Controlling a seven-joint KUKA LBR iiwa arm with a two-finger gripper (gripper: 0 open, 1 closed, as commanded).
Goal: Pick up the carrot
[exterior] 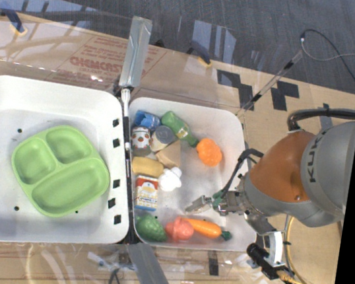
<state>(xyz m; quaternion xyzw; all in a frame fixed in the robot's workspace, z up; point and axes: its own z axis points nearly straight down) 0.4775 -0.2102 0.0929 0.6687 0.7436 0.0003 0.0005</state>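
Orange carrot [204,228] is being approached; gripper [202,204], fingers apart just above it, should be lowered astride its middle.

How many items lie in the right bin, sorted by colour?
Orange: 2, the carrot and an orange ball
Green: 2
Yellow or tan: 2
White: 1
Pink-red: 1
Cans and printed packs: 3
Total: 11, though crowding leaves this uncertain.
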